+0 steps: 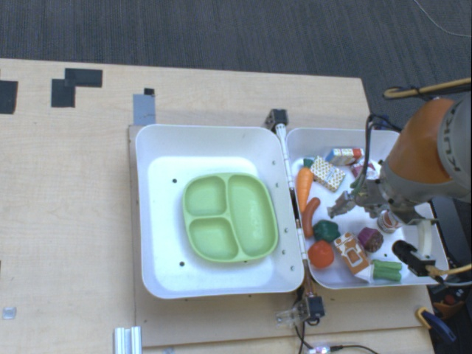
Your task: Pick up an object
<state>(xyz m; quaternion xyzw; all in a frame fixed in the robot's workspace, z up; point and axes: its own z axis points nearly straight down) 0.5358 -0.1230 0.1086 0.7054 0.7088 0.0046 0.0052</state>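
Your toy food, a carrot [303, 184], red sausage [310, 216] and tomato [321, 254] among it, lies in the right bin [324, 279] under the tool [346, 201], beside the left bin's [158, 220] green tray [230, 217].

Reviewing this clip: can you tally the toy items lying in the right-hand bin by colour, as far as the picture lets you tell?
Orange or red: 3, the carrot, the sausage, the tomato
Green: 2, the dark green vegetable, the light green piece
Purple: 1, the purple piece
Printed boxes and packets: 3, the checkered packet, the small carton, the blue-and-red item
Total: 9 visible; the arm may hide others.
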